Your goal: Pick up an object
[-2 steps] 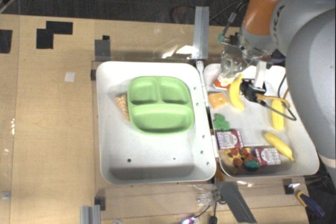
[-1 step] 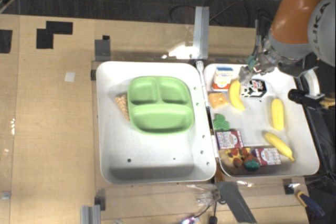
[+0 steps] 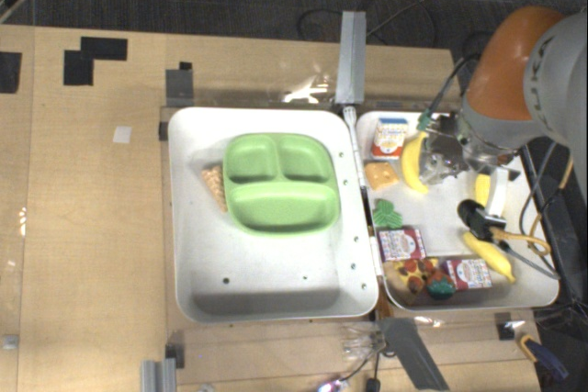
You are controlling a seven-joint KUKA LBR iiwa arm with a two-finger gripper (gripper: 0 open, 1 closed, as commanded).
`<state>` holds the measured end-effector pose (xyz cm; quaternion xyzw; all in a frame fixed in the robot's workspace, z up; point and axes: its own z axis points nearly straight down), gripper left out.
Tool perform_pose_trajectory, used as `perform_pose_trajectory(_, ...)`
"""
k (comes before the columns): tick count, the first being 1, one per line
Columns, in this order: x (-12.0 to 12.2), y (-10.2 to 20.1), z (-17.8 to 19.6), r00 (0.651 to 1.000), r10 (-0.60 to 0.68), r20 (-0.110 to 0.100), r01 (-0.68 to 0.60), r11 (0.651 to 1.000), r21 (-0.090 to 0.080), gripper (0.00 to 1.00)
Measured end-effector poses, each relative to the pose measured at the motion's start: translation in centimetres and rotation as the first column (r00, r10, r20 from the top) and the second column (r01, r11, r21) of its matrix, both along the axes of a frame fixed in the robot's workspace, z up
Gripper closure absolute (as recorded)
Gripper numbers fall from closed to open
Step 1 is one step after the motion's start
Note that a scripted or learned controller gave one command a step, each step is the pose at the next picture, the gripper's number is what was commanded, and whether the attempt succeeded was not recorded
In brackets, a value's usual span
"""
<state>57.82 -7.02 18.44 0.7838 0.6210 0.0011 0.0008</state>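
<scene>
At the near edge of the right bin lie a small red-and-white packet, a cluster of small toy foods and a second packet. A banana lies just right of them. A green toy sits near the divider. Farther back, the tool is just beside a second banana; whether it grips the fruit cannot be told. A white cup lies at the far end. The left bin contains a green divided tray. Both bins rest on the desk.
</scene>
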Motion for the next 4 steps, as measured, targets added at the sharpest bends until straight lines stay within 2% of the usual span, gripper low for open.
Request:
perform_pose_trajectory(1, 0.0, 0.0, 0.0, 1.0, 0.0, 0.0, 0.0, 1.0, 0.0, 0.0)
perform_pose_trajectory(2, 1.6, -3.6, -9.4, 0.998, 0.059, 0.012, -0.059, 0.998, -0.003, 0.0)
perform_pose_trajectory(3, -0.5, 1.5, 0.2, 0.994, 0.109, 0.004, -0.109, 0.994, 0.0, 0.0)
perform_pose_trajectory(4, 2.0, -2.6, -9.4, 0.999, 0.038, 0.012, -0.038, 0.999, -0.002, 0.0)
